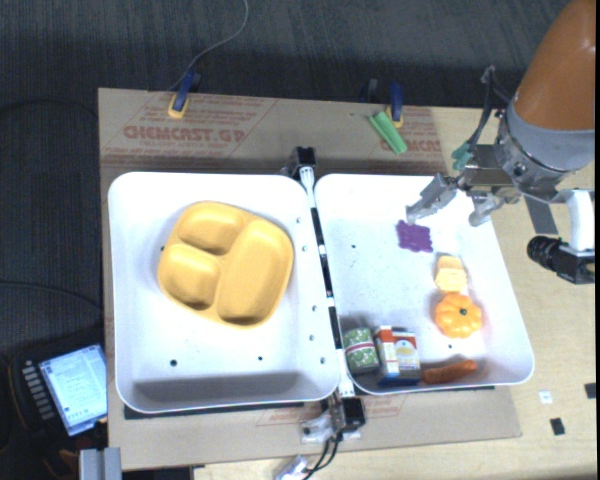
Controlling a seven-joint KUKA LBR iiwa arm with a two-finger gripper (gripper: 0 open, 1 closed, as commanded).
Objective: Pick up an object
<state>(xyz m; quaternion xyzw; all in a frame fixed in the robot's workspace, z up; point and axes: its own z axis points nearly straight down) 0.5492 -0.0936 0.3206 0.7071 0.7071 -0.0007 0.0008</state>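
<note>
The gripper (450, 204) hangs with its 2 fingers spread, nothing between them. Just below lies a flat, ragged purple piece (414, 236), possibly soft; farther below, a ribbed orange pumpkin (458, 316).

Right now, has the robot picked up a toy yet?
Not yet. The tool hangs open above the right bin with nothing between its fingers. Nearest below it is the purple piece; the little pumpkin also lies in the bin. Lowering, gripping and lifting are all left.

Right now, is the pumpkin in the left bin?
No. The pumpkin sits in the right bin, near its right wall; the left bin holds a yellow tray.
</note>
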